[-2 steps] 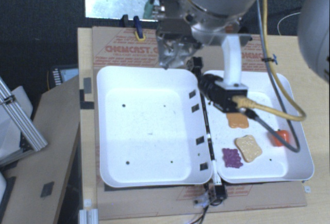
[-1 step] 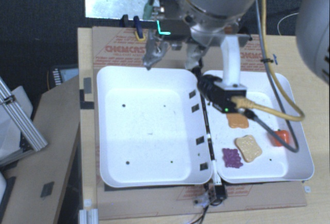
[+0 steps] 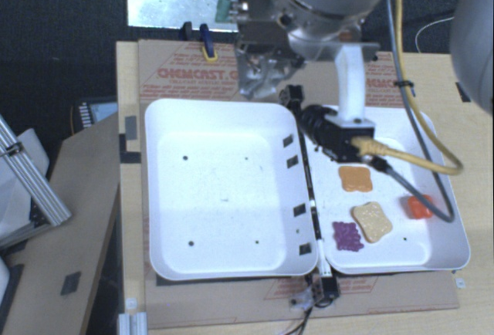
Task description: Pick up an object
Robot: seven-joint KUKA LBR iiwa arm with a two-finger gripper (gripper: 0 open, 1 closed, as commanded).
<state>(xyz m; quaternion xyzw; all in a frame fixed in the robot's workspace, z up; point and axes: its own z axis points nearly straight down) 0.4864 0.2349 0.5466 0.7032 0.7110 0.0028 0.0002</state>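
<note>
The gripper (image 3: 266, 79) hung beyond the far rim of the right bin (image 3: 444, 252), its grasp impossible to tell, while inside that bin lay an orange slice (image 3: 356, 178), a tan bread piece (image 3: 372, 221), purple grapes (image 3: 347, 235) and an orange-red item (image 3: 419, 208).

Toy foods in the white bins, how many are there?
4, all in the right bin: orange piece, bread slice, purple grapes, red piece by the cable. The arm may hide more.

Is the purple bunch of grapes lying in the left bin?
No, the purple grapes lie in the right bin, beside the slice of bread, near its front edge.
</note>
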